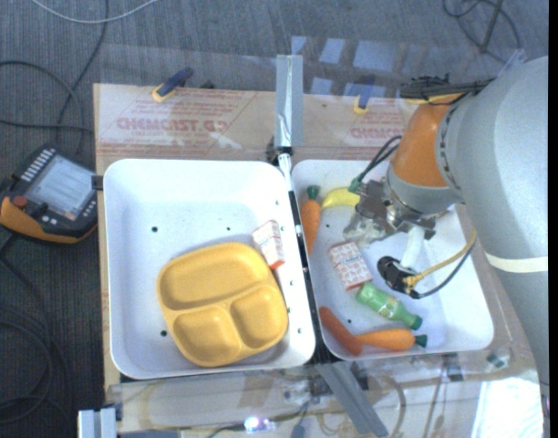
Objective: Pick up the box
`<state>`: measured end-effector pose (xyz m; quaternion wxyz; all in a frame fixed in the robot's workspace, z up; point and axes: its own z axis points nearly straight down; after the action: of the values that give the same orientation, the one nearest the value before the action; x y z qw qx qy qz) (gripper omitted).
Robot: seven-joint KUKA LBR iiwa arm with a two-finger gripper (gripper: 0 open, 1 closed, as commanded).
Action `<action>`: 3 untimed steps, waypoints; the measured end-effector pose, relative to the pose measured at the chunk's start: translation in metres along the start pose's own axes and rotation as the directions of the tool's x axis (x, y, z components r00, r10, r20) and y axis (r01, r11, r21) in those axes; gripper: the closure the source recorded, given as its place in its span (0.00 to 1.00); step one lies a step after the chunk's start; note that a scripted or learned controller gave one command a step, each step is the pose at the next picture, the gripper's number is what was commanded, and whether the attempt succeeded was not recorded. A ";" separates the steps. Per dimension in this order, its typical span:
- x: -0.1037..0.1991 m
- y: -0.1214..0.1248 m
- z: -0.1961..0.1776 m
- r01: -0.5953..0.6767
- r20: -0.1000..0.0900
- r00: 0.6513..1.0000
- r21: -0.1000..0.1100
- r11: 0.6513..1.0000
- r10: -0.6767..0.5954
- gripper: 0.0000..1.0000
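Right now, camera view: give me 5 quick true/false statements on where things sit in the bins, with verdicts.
1. The yellow divided tray lies in the left bin. True.
2. The green bottle is in the left bin. False: it lies in the right bin, near the front.
3. Two carrots are in the right bin. True: one carrot lies along the left wall, another carrot at the front.
4. The small box sits on the yellow tray. False: it lies on the right bin's floor, between the carrots.
5. The gripper is over the left bin. False: it is over the right bin, just behind the box, beside the banana.
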<state>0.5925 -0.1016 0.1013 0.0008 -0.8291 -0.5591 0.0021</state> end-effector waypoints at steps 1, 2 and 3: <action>0.000 0.000 0.000 0.000 0.000 1.000 0.000 1.000 0.000 0.00; 0.000 0.000 0.000 0.000 0.000 1.000 0.000 1.000 0.000 0.00; -0.024 -0.052 0.011 0.066 -0.004 0.998 -0.018 0.998 -0.066 0.00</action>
<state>0.5354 -0.1046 0.0904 -0.0053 -0.8103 -0.5859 -0.0046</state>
